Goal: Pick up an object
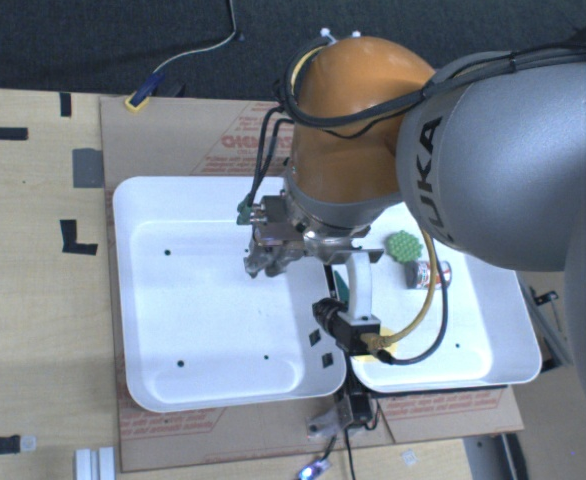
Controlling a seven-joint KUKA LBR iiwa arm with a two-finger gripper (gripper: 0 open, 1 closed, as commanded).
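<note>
Objects for picking sit in the right bin (473, 363), at the right middle of the frame: we see a green studded ball (404, 246) just beside the arm's grey housing, and directly below and right of it a small item (425, 274) with grey, orange and red parts that we cannot identify more closely. A dark green sliver (340, 286) shows near the divide between the two bins, mostly hidden by the arm's hardware.

We see the arm (493, 158) entering from the right and filling the upper right, its orange band (358, 108) bulging at the top centre. Beneath it, the end effector (270, 250) hangs over the upper right part of the left bin (148, 268). Its dark metal parts are bunched together, and we cannot tell whether the fingers are apart or closed, nor whether anything lies between them.

Black and yellow cables (413, 338) loop from the wrist down across the right bin's lower left corner. Both bins rest on a cardboard sheet (188, 133) laid over the desk (33, 298), which carries black tape marks along the left side of the frame.
</note>
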